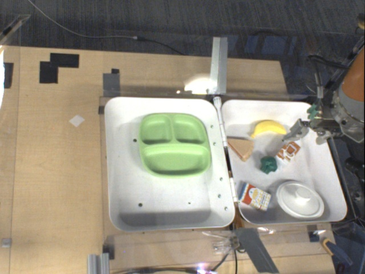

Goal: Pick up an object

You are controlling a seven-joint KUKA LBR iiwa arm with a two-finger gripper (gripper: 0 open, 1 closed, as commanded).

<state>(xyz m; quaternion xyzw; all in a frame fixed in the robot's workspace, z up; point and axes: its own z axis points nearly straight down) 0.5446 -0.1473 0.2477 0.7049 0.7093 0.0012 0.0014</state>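
The arm [351, 96] is cut off at the right edge; whether the gripper [297, 129] is apart or together cannot be told. A green divided plate [174, 143] is seen in the left bin [122, 170]. In the right bin [331, 170] are found a white bowl [300, 199], a banana [268, 128] lying left-right, a tan wedge [241, 148], a small carton [254, 196], a small box [289, 150] just below the gripper, and a green lump [268, 164].

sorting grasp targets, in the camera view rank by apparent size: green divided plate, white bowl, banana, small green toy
1. green divided plate
2. white bowl
3. banana
4. small green toy
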